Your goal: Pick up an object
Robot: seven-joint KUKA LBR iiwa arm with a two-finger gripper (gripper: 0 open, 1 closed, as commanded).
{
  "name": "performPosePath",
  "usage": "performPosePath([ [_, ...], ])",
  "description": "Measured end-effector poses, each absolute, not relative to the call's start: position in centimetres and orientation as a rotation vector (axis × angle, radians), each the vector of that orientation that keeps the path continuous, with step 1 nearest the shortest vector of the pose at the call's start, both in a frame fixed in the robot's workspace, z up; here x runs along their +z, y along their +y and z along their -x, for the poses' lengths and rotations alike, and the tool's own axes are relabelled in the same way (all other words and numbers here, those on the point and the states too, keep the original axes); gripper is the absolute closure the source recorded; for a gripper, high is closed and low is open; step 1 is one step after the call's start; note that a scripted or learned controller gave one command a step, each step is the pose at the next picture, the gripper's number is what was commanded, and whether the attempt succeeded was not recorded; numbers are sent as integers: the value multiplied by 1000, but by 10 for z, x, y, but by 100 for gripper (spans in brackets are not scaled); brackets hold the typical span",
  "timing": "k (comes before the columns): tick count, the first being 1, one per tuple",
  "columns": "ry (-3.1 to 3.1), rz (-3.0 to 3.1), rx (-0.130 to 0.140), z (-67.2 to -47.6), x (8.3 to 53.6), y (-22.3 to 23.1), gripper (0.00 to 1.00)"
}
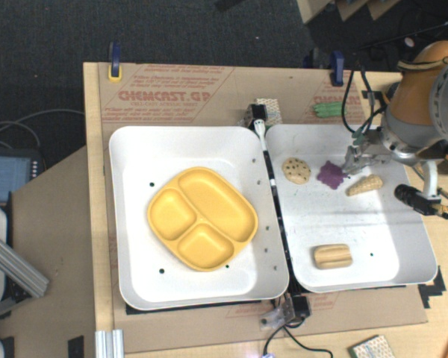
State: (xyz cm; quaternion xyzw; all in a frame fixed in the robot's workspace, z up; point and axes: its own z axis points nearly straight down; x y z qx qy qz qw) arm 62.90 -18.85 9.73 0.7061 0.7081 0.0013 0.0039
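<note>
Cardboard-topped bench point(172, 95), dark carpet point(75, 21)

Red lettering runs across the brown protective sheet point(209, 88) that covers the bench top, just behind the left bin. The big line reads "CHEMCAST GP", or something very close to it, with the last letters hard to settle. Above it sits a row of smaller red print, too fine to make out. Over on the right, behind the right bin, more of the same red lettering peeks out beside the green object point(328, 110), cut off and unreadable. Nothing legible on the bins or the items inside them.
</note>
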Motion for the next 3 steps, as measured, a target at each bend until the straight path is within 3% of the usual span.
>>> performPosePath([
  [1, 2220, -2214, 2, -629, 97, -188, 0],
  [2, 2222, -2217, 2, -639, 84, -167, 0],
  [3, 2215, -2212, 5, -640, 97, -168, 100],
])
